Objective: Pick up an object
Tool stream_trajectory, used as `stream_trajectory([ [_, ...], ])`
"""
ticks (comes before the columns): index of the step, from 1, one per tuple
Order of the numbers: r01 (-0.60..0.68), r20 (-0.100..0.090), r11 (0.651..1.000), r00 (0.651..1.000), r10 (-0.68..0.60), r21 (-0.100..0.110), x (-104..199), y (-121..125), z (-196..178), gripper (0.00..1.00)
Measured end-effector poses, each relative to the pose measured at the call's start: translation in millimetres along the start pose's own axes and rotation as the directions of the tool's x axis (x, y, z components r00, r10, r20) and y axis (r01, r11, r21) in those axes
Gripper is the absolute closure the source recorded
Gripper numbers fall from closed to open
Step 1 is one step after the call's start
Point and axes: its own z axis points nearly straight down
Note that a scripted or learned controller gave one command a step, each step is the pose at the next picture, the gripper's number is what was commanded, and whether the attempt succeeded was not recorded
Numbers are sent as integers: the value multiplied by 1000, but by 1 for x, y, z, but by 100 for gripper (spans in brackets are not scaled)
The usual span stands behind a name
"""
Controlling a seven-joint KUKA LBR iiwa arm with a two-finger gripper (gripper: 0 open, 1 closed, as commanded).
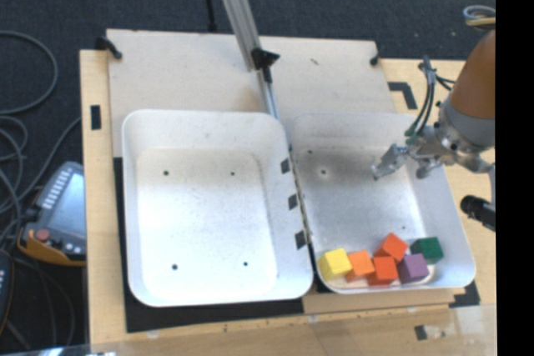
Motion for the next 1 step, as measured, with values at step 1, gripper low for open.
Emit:
stream_trajectory([
  [1, 7, -4, 1000, 1000, -6, 8, 83, 3, 88, 0],
])
